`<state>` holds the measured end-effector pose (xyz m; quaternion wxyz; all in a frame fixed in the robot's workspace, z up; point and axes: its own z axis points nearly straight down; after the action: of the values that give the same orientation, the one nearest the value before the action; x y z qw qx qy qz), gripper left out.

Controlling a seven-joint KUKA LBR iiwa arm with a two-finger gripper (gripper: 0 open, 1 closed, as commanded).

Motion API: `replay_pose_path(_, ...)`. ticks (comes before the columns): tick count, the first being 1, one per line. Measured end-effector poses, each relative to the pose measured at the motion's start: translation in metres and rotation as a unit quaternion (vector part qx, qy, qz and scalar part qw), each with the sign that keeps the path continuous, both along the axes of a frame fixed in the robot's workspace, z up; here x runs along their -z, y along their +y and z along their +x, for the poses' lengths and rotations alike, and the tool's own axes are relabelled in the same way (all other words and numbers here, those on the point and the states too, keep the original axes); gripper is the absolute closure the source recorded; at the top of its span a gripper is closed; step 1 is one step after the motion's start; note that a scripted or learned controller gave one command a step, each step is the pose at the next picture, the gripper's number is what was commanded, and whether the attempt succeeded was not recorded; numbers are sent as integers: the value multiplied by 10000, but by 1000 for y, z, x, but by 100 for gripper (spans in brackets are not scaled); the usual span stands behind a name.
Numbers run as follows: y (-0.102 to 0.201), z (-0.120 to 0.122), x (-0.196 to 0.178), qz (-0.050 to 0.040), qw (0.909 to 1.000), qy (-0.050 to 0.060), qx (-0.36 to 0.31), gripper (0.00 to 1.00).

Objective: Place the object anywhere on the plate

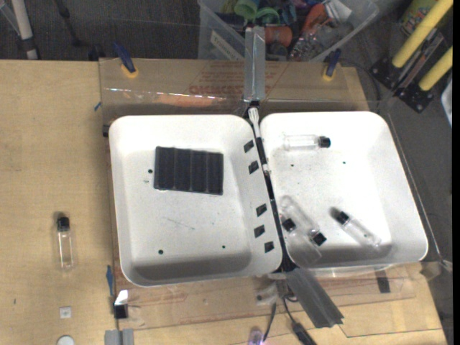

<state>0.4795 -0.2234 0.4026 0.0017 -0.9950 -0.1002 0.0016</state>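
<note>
Vial to fetch from the right bin (402, 185), plate (189, 171) waiting in the left bin (136, 214).
Best target is perhaps the vial (305, 142) lying alone: grip across its body, then lower it flat on the dark ribbed plate. The tool's state I cannot tell.

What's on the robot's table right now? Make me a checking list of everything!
Surface: wooden bench bearing left bin and right bin, side by side.
Job's things: dark ribbed plate flat in left bin; four clear vials with black caps in right bin.
Clutter: one more vial on the bench, left of the bins.
Grippers: nothing seen.
Cables: thin wires at the front edge.
Surroundings: clear tub of colourful items behind; yellow tubes.
</note>
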Motion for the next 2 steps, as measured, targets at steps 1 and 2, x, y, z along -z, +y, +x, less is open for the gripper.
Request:
replay_pose_path(1,0,1,-32,-21,9951,-23,-989,100)
replay_pose_path(2,15,0,-32,-14,10000,-13,-3,100)
